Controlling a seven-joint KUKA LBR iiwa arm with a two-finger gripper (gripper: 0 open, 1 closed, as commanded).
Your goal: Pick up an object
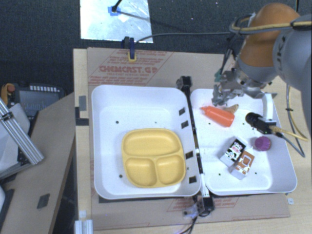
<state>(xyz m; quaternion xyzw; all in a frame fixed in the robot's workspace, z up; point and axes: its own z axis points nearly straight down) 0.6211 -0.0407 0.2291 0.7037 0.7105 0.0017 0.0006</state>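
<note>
Camera view has the fingers (220, 97) low over the far end of the right bin (288, 178), hanging from the grey arm (292, 48) that comes in from the right. Their tips are a blur of metal, so I cannot tell whether they stand apart or together, and nothing shows clamped between them. Just below them, on the bin floor, lies an orange carrot (218, 115), its length slanting across the bin; whether the tips touch it I cannot tell. It looks the likeliest target, being the nearest thing. Further toward the near end of the same bin sit a purple ball (263, 143), a black-and-white carton (233, 151) and, touching it, a brown carton (243, 163), all well apart from the fingers. The left bin (103, 130) holds a yellow divided plate (153, 157). Both bins rest on the surface (83, 82). By my reading the reach is made but the pick is not: every object lies flat, so closing on one and lifting it clear are left.
</note>
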